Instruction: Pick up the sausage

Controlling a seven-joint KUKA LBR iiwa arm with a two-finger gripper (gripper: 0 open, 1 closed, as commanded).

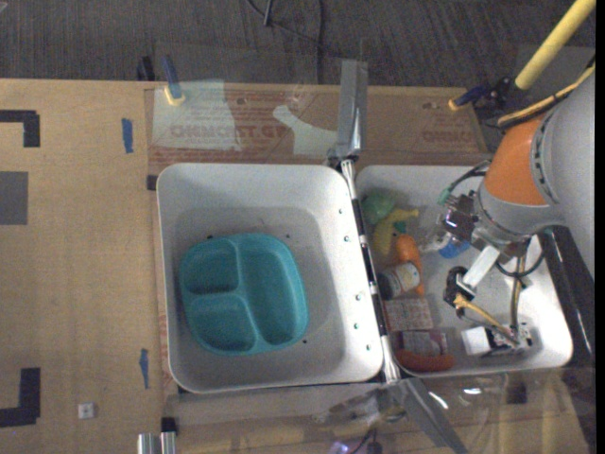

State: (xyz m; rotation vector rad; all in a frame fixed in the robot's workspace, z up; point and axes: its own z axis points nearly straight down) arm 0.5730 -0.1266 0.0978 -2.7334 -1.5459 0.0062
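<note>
Sausage (423, 360), reddish and elongated, is seen lying flat on the floor of the right bin (544, 334), against its near wall and close to its near left corner. It is placed lengthwise along that wall. Just beyond it, on the far side, a small pinkish box (410, 315) is found, and the two appear to touch, though the blur leaves this uncertain. Farther still, along the bin's left wall, a small round can (405, 277), an orange piece (407, 249), a yellow piece (386, 235) and a green lump (378, 204) are lined up close together.

The arm (529, 173) is brought in from the right, and its gripper (458, 223) is held over the far middle of the right bin, to the right of the yellow and orange pieces. It is kept well apart from the sausage, with the can and the box lying between them. Whether the gripper is spread or pressed together cannot be told, and nothing is seen held in it.

The left bin (246, 192) is occupied by a teal divided plate (243, 293), set flat near its middle.
</note>
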